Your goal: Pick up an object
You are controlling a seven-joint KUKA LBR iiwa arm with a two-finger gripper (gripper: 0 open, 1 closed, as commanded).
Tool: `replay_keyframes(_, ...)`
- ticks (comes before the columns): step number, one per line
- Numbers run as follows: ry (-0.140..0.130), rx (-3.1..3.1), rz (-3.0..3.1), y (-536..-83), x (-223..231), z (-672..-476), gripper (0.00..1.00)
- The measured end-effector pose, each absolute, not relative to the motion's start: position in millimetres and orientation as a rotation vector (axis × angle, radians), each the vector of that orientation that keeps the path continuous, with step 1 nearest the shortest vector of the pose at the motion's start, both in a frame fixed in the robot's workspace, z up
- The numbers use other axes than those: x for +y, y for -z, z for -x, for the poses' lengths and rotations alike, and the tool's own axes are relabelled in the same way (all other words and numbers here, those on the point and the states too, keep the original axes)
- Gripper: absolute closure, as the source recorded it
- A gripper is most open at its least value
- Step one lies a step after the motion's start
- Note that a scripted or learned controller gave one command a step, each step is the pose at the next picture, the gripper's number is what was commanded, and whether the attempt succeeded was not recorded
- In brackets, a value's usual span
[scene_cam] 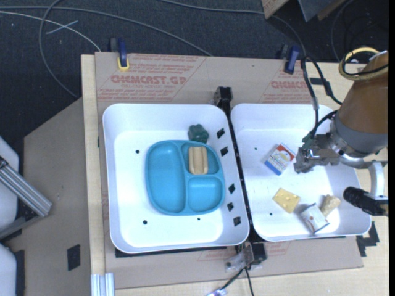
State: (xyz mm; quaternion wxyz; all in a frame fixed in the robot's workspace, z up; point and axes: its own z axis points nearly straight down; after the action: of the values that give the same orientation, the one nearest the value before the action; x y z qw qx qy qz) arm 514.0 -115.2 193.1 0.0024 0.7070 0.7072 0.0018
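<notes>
Your metal two-finger gripper (pixel 307 163) is hanging low over the right white bin (pixel 259 125), just beside the small blue, white and red packet (pixel 278 159); whether it is released or clenched, I cannot tell. Nothing is sitting in it. Further out, the yellow wedge block (pixel 286 200), the small white and red carton (pixel 313 217) and the tan piece (pixel 329 204) are lying near the front wall. In the left white bin (pixel 117 184), the blue divided plastic tray (pixel 183 177) is carrying a tan wooden block (pixel 197 160), with a dark green lump (pixel 198 132) beside. If you are descending off-centre, the packet is probably sliding away. The cardboard (pixel 148 76) is reading "CHEMCAST GP"
</notes>
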Motion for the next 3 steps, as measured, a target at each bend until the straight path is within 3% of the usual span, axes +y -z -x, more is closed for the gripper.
replay_keyframes(1,-0.006,2.217,-2.216,-248.2,-125.0,-511.1,1.00)
replay_keyframes(3,-0.003,2.231,-2.216,-250.9,-16.1,-504.9,1.00)
